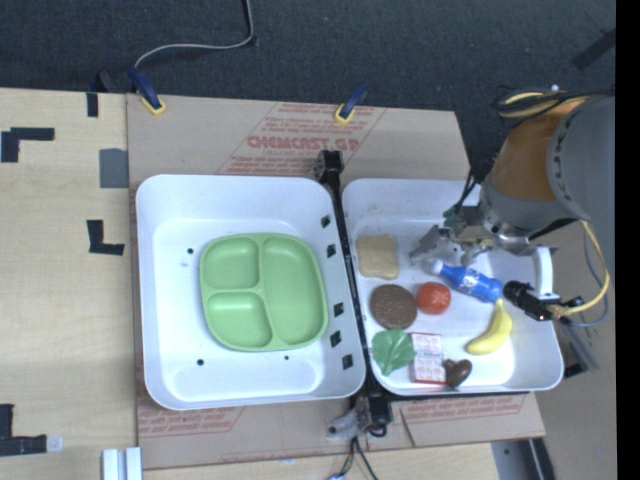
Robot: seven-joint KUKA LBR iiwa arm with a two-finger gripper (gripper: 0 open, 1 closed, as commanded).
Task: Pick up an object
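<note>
The grey two-finger gripper (447, 251) is down low in the right-hand shallow white bin (520, 373), its fingers spread apart with nothing between them, right at the cap end of the small blue plastic bottle (472, 282). That bottle lies flat on the bin floor beside the round red tomato (433, 298), so by my reading no pick has happened yet: closing and lifting are all to come.
</note>
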